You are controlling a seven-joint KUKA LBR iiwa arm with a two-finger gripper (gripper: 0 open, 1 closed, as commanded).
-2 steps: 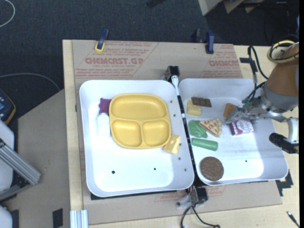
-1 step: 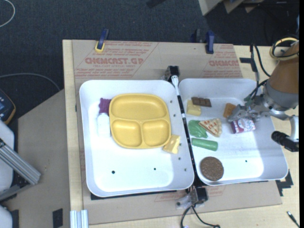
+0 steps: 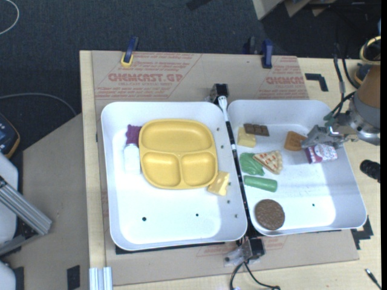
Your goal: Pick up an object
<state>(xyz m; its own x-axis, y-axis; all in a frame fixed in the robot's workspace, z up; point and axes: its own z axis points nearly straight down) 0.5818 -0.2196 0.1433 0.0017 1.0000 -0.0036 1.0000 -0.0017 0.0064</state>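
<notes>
Over the right bin (image 3: 344, 180), the pincer (image 3: 318, 142) hovered beside a red-white packet (image 3: 321, 154).
Whether it was spread I cannot tell; a centred, straight descent looked wisest.

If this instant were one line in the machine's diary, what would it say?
gripper: over right bin, far side | nearest: red-and-white packet, brown piece | grasp: not visible | yellow tray: left bin

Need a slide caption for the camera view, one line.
Gripper over the right bin beside a red-and-white packet; yellow divided plate in the left bin.
</notes>
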